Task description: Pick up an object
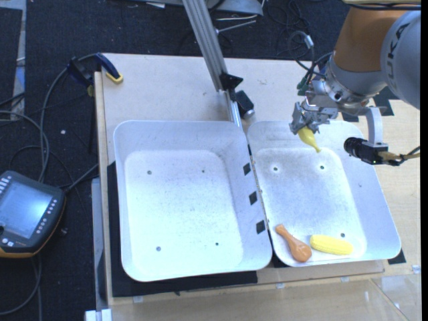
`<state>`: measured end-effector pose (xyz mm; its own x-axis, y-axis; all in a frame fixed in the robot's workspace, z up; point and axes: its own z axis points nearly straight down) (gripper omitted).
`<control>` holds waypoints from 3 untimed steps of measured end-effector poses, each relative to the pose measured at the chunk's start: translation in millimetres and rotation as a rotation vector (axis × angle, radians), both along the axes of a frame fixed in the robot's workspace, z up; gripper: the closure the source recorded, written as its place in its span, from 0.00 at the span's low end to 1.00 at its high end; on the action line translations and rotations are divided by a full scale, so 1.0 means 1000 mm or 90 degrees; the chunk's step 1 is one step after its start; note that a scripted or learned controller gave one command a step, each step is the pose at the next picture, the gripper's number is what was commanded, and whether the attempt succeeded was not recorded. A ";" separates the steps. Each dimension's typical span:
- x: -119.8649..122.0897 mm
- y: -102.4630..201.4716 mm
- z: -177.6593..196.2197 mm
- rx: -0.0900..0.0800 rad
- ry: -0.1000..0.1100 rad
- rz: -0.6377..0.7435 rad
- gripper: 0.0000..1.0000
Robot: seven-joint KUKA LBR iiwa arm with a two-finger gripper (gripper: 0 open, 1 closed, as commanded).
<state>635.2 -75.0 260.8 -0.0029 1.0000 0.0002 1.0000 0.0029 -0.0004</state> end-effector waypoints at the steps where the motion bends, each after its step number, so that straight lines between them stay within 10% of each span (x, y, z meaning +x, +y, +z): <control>1: 0.011 0.047 -0.014 0.000 0.000 0.001 1.00; 3: 0.015 0.156 -0.007 0.000 -0.001 0.001 1.00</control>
